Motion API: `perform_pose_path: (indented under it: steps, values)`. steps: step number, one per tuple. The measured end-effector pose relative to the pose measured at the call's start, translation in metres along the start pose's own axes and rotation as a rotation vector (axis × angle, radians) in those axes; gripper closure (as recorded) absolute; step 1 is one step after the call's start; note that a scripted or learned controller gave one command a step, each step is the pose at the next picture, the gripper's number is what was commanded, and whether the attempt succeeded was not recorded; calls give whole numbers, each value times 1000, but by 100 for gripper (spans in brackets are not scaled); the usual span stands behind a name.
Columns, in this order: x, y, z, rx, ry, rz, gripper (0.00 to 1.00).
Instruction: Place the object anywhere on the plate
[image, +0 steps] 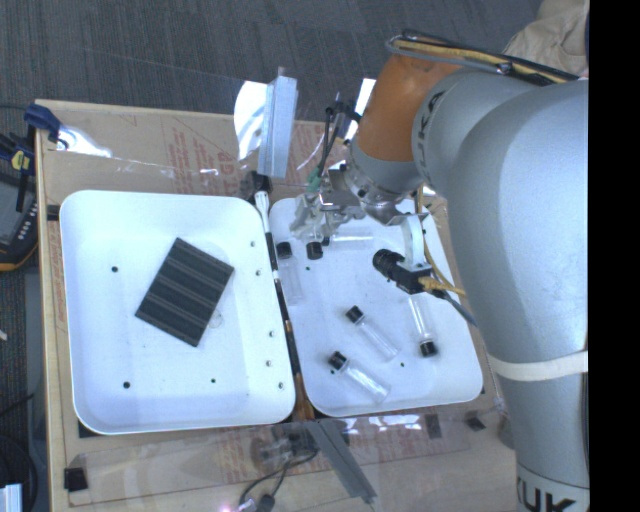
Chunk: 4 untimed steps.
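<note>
A dark grey ribbed plate (185, 291) lies tilted in the middle of the left bin (90, 220). Several clear vials with black caps lie in the right bin (455, 375): one (368, 334) near the centre, one (354, 372) toward the front, one (421, 326) at the right. Two more black caps (284, 250) (315, 249) sit at the bin's back left. My gripper (318, 218) hangs low over that back left corner, just above those two caps. Nothing is visibly held in it.
The grey arm with its orange band (400, 100) covers the right side and the back of the right bin. A black part with a yellow cable (400, 270) hangs over the bin's middle. A ridge (280, 300) divides the two bins.
</note>
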<state>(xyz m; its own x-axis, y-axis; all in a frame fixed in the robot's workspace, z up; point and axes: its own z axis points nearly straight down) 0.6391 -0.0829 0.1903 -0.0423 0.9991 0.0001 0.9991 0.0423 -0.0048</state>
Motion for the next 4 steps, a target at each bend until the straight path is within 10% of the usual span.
perform_pose_path:
  steps: [1, 2, 3, 4]
  values:
    - [102, 1, -58, -3, 1, 80, 100]
    - [215, -52, -9, 3, 0, 136, 100]
    - [189, -24, -85, -2, 0, 365, 100]
    - [307, -78, -63, 3, 0, 300, 100]
